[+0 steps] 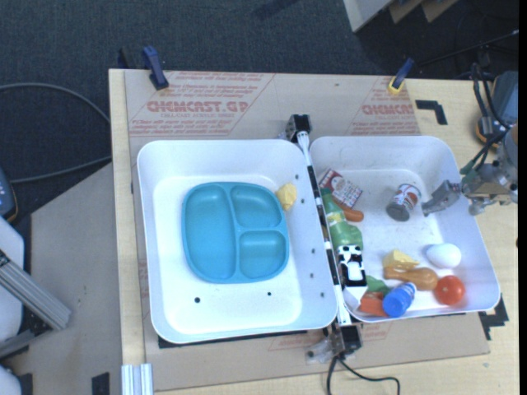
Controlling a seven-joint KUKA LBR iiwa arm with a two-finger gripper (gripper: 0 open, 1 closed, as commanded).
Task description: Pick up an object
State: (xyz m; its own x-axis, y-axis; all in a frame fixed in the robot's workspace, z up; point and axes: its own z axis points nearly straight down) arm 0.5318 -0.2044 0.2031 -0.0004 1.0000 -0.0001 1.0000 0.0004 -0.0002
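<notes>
My gripper (458, 202) hangs over the right side of the right bin (375, 148), close to its right wall. It is open with nothing between its fingers. Just to its left a small tin can (403, 202) lies on its side. Below it rest a white egg (443, 255), a red tomato (450, 290), a blue-capped bottle (398, 300) and a yellow-orange piece (406, 268). A green bottle (343, 235), a small carrot (352, 216) and a red-and-white packet (341, 189) line the bin's left wall.
The left bin (156, 237) holds a blue divided plate (235, 231) and a small yellow piece (287, 195) near its right wall. A black-and-white tag (354, 267) sits at the divider. Blue clamps (154, 67) pin the cardboard at the back.
</notes>
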